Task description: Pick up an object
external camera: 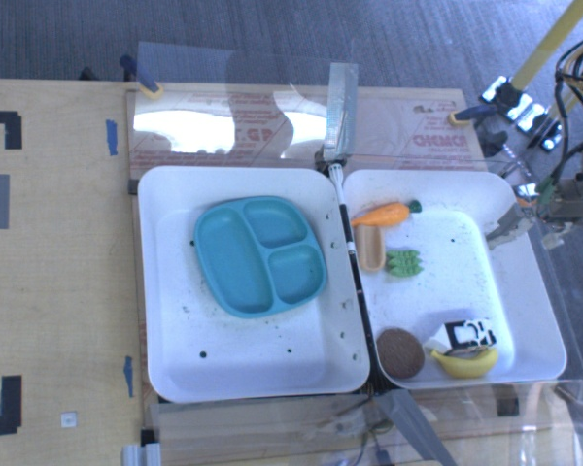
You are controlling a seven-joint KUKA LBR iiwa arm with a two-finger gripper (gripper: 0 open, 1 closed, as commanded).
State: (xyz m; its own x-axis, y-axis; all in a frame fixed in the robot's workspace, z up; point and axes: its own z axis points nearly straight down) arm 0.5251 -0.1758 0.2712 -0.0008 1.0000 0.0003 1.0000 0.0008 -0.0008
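Observation:
The right bin (505,289) holds several small items. An orange carrot (381,215) lies at its far left, with a tan cylinder-shaped piece (370,248) just below it and a green leafy piece (403,262) beside that. Near the front sit a brown round disc (399,351), a yellow banana (465,362) and a black-and-white item (469,334) resting on the banana. My gripper (532,214) hangs over the bin's right rim, well away from all the items. It is small and cluttered with cables, and nothing is visibly held in it.
The left bin (165,289) carries a blue divided plate (259,255). A metal post (340,115) stands behind the divider between the bins. Cables and a yellow bar (554,37) crowd the far right corner.

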